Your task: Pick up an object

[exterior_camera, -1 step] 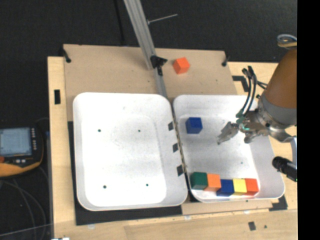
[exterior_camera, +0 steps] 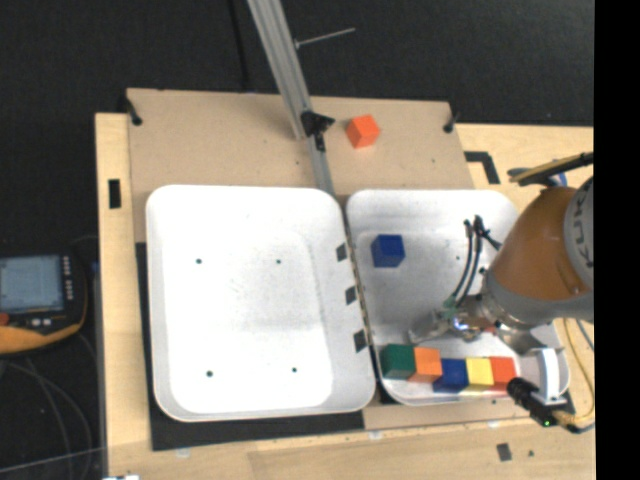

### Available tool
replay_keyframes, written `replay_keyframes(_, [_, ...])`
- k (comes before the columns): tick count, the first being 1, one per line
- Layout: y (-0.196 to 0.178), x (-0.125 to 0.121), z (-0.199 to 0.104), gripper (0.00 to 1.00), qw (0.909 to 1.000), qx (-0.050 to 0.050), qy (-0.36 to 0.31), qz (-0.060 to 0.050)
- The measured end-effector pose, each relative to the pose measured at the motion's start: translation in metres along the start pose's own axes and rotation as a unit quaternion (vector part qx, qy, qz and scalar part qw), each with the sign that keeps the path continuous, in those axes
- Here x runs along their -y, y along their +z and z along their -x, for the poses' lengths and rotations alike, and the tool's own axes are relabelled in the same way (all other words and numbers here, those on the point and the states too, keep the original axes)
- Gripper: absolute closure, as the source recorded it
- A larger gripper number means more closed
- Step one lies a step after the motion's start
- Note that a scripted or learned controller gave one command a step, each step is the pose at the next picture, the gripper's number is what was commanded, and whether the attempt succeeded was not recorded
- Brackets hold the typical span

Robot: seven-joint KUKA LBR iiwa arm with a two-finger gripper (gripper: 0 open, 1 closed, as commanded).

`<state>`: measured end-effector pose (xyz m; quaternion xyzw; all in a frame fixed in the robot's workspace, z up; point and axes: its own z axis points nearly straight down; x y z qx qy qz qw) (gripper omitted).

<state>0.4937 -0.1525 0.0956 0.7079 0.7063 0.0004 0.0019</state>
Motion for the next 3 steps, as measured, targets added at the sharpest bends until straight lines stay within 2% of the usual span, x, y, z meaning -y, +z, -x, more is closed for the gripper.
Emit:
replay_keyframes(1, [-0.019,-0.067,0.011,0.0,1.0,0.0,-0.003,0.002])
replay_keyframes(2, [-0.003,-0.025,0.057,0.0,1.0,0.001,0.001,0.0])
replay_keyframes(3, [-0.002,-0.082,0.057,0.0,1.0,0.0,-0.004,0.002])
